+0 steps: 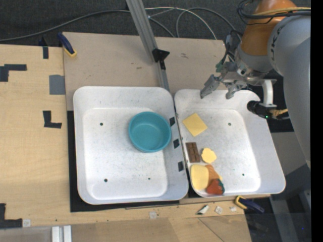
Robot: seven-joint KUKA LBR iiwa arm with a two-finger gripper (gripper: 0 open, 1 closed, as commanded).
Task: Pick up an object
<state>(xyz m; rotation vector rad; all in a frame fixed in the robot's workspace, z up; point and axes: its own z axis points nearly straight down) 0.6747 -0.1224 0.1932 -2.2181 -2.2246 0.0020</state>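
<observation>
Camera view: our claw (220, 89) hangs released, fingers spread with nothing between them, over the far edge of the right bin (262, 150). Candidates lie at that bin's left side: a yellow square (195, 124) apart, and a crowded cluster (206, 173), possibly toy food. We judge the square the cleaner target: centre over it, descend straight, then clench.

A round teal plastic bowl (149, 131) sits mid-frame; a flat pale-yellow square (195, 124) and a small brown rectangular block (192, 152) lie right of it.
</observation>
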